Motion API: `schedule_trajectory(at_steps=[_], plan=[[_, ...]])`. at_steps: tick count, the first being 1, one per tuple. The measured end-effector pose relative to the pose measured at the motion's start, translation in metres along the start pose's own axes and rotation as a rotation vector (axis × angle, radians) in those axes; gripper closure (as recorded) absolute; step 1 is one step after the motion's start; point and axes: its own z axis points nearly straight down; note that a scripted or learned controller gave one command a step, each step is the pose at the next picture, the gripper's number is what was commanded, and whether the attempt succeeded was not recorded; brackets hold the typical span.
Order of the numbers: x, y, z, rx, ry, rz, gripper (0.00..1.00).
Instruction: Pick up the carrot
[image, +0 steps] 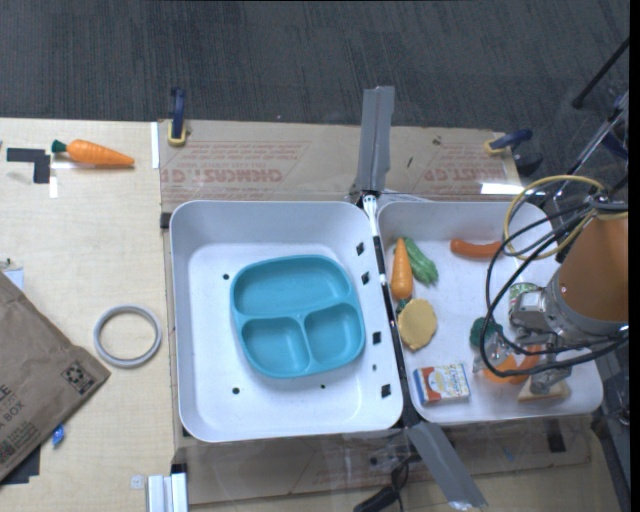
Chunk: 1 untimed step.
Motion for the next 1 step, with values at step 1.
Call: schedule_trajectory(at_steps=[1], plan=[[-0.0151,-0.0281,-0.0585,-0.009,0.001,-0.151,0.00]])
